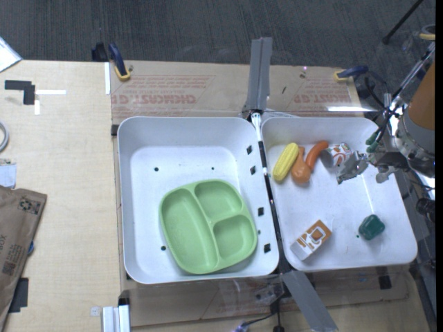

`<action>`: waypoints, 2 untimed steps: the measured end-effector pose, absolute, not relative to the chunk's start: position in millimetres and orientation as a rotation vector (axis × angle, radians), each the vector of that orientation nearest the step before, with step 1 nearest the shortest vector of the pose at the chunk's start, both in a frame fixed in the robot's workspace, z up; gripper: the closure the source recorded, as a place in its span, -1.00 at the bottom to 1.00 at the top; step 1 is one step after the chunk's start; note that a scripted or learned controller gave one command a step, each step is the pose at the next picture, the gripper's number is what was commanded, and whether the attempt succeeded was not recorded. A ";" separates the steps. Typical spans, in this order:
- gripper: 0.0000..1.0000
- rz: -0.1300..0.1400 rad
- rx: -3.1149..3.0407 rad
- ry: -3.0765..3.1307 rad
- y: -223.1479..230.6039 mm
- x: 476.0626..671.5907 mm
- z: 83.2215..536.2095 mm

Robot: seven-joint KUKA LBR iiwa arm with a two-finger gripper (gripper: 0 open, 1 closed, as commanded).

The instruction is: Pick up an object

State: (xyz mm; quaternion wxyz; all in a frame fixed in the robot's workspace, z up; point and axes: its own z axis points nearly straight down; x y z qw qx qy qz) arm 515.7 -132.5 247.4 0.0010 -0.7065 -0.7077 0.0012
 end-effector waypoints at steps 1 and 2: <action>-1.00 0.002 -2.086 -2.347 -93.6 496.2 94.1; -1.00 0.001 -2.050 -2.379 -76.1 488.2 191.1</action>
